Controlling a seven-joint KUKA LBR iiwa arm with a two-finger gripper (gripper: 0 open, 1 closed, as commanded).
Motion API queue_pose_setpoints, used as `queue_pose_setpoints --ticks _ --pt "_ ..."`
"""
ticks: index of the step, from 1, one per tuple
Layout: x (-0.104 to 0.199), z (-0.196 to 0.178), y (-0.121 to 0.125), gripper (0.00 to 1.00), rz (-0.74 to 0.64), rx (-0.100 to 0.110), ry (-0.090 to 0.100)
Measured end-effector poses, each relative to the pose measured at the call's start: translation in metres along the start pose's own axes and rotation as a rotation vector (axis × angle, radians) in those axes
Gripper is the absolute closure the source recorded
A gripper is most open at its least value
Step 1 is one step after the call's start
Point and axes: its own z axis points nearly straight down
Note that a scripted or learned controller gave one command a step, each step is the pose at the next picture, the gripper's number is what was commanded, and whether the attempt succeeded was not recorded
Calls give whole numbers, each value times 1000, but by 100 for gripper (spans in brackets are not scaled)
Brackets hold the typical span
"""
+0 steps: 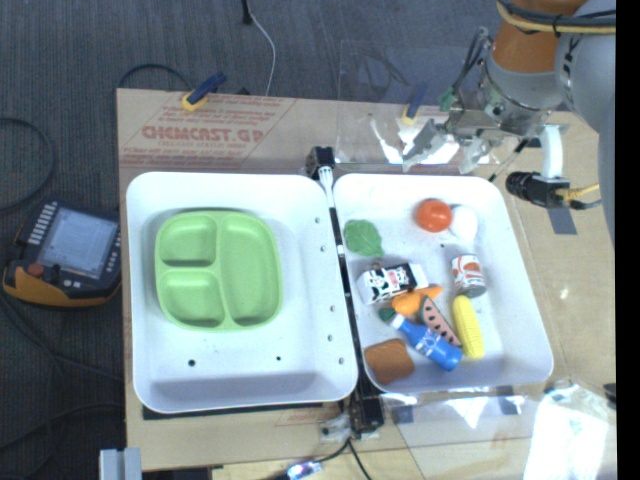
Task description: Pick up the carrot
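Gripper (455, 140) hangs above far rim of right bin (520, 268), beyond bin edge; whether it's wide or narrow, cannot tell from here, nothing seen held. Carrot (412, 301) lies mid-bin in clutter, wedged between milk carton (385, 281) and watermelon slice (437, 319), corn cob (467, 326) just beside. From gripper, carrot sits well nearer camera and slightly left. Long axis runs roughly left-right, slightly tilted. Crowding looks like main risk for clean grab

Even, fairly bright overhead light falls across both shallow white plastic bins (300, 193), which look nearly washed out, with only faint shadows under their contents. Glare streaks the clear plastic sheet (465, 403) at the bottom. Detail is soft and slightly grainy throughout.
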Motion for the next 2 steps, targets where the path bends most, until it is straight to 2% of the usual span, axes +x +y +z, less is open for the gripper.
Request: queue_pose_setpoints --ticks 1,2 --pt "20 80 -92 0 -526 1 3" --pt "8 158 -146 0 -505 7 5"
